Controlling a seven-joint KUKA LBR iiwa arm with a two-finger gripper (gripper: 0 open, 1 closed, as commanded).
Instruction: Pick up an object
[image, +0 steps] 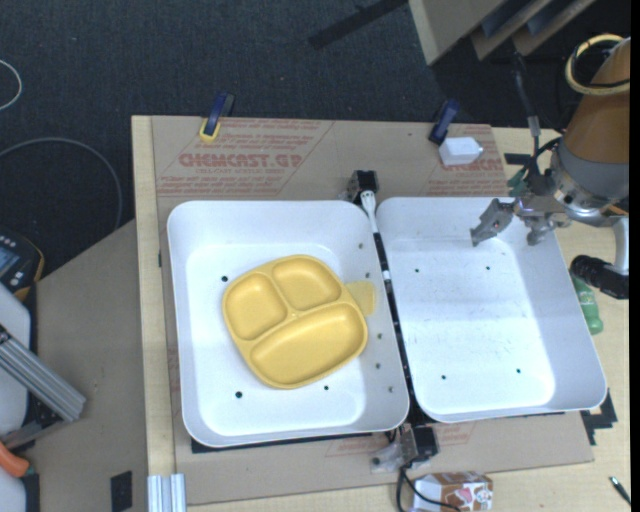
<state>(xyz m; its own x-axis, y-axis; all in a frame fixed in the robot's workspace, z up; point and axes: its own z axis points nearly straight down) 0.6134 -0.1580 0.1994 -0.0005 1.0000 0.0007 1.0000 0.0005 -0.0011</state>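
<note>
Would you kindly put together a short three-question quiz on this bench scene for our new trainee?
1. True or false: the yellow three-compartment plastic tray lies in the left white bin.
2. Over which bin is the gripper? A) left B) right white bin C) neither
3. Fill in: the tray has ___ compartments.

Key: 1 true; 2 B, over that bin's far corner, nothing seen between the fingers; 3 three, two small and one large.

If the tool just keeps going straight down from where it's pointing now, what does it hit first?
Most likely the bare floor of the right bin, near its upper edge. The tool hangs there; the yellow tray sits in the left bin. Depth is uncertain.
</note>
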